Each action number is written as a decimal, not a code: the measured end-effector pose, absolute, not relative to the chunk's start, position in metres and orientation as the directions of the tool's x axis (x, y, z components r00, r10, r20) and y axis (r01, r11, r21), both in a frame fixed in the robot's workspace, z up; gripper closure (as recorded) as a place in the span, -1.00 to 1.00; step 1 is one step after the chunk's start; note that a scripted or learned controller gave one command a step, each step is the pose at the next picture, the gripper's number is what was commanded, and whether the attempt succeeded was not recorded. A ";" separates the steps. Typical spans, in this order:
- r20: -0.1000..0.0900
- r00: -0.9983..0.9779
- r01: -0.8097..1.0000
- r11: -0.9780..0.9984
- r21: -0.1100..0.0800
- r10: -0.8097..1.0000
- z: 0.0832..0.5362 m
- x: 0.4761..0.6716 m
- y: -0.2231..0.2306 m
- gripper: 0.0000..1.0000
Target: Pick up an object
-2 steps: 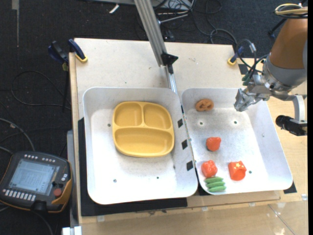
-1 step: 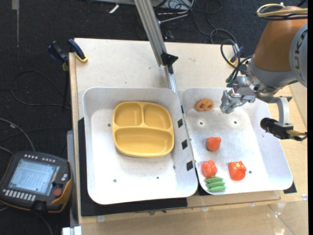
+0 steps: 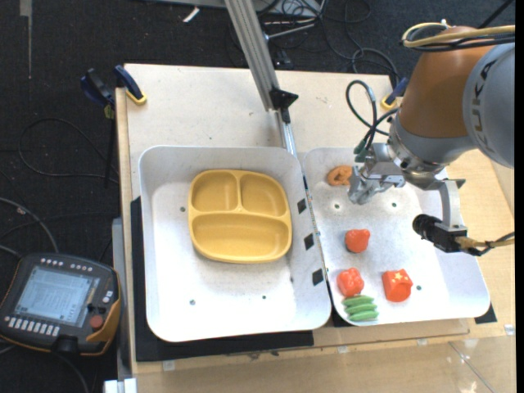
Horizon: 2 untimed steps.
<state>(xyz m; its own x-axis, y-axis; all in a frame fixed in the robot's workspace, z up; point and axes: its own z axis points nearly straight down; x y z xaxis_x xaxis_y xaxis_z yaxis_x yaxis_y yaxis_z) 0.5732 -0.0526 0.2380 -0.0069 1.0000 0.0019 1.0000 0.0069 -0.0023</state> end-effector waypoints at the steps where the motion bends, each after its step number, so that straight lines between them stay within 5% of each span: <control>1: 0.002 -0.008 1.000 0.008 -0.001 1.000 0.245 0.558 -0.007 1.00; 2: 0.002 -0.009 1.000 0.009 -0.001 1.000 0.252 0.537 0.044 1.00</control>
